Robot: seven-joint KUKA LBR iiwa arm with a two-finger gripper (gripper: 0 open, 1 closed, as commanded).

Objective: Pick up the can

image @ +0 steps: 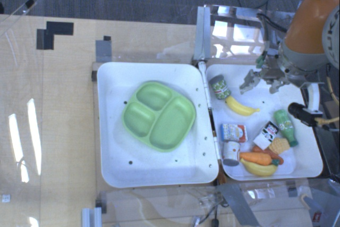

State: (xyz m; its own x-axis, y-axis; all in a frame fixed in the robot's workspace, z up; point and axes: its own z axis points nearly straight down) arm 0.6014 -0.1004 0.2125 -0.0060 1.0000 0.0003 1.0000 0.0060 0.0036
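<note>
A small can with a green label point(219, 86) lies tilted at the back left of the right bin point(313, 167), close to the divider. Another silvery can point(231, 152) lies near the bin's front left, beside a carrot. My gripper point(263, 83) hangs over the back middle of the right bin, to the right of the green-labelled can and just behind a banana. Its two fingers point(248, 82) are spread apart, open, with nothing between them. The silvery can is well in front of the gripper.
The left bin point(106, 167) holds a green divided plate point(158, 115). In the right bin lie a banana point(240, 107), a small carton point(234, 132), a carrot point(256, 158), a second banana point(259, 168), a green bottle point(285, 126), a cracker point(279, 144) and a little box point(265, 136).
</note>
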